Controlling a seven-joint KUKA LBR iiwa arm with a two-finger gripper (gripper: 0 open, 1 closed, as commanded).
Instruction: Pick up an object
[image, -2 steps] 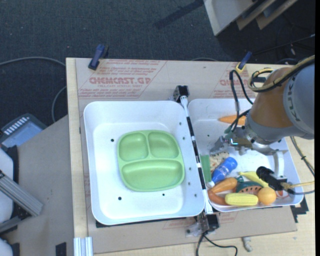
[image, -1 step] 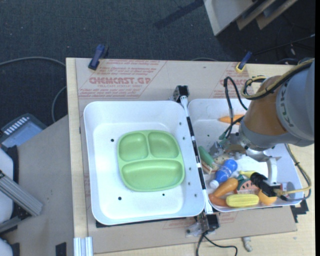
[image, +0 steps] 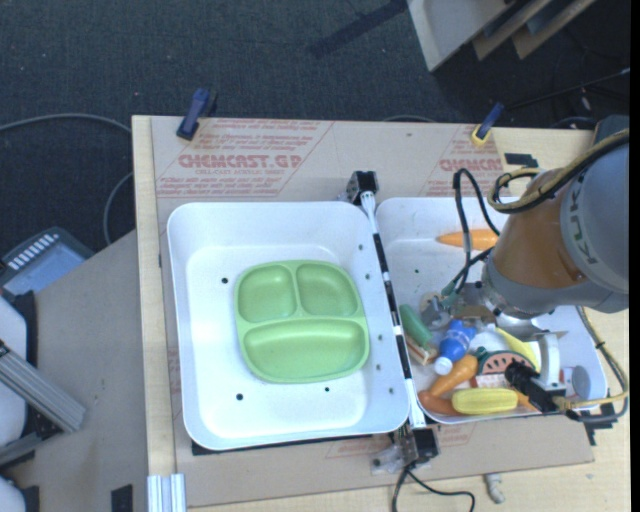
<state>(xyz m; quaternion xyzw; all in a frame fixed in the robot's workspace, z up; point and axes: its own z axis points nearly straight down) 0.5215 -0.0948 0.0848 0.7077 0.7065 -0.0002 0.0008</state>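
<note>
The right bin (image: 412, 262) holds a heap of toy food along its near side: a blue bottle (image: 455, 345), an orange carrot (image: 455, 372), a yellow piece (image: 485, 402) and a green piece (image: 415, 325). Another orange carrot (image: 467, 239) lies alone at the bin's far side. My gripper (image: 452, 308) is low in this bin, just above the heap next to the blue bottle. The grey and orange wrist (image: 535, 250) hides most of it. Nothing can be seen held in it.
The left bin (image: 200, 300) carries a green divided plate (image: 300, 320) at its middle. A black divider rail (image: 385, 290) runs between the bins. Cables (image: 470, 200) loop off the arm over the right bin's far side. Blue clamps (image: 195, 113) sit at the board's far edge.
</note>
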